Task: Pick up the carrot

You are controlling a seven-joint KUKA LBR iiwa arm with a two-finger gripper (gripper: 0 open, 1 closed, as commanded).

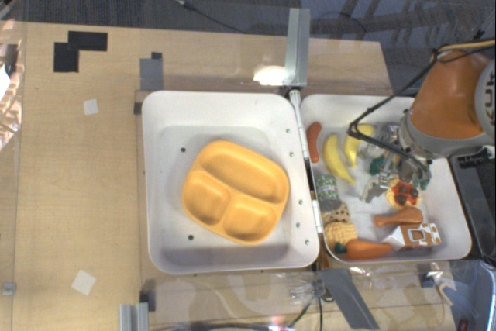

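The carrot point(367, 249) is orange with a green top at its left end. It lies flat along the front wall of the right bin point(457, 240). My gripper point(381, 184) hangs over the middle of that bin, down among the toy food, about a hand's width behind the carrot and apart from it. Nothing is visibly held in the gripper. The grey arm with its orange band point(449, 101) comes in from the right and hides the bin's back right part.
Around the gripper lie a banana point(337, 157), a red sausage point(313, 142), a green can point(327, 187), a drumstick point(399, 217), a corn piece point(339, 231) and a small carton point(423, 235). A yellow divided plate point(235, 190) sits in the left bin point(163, 167).
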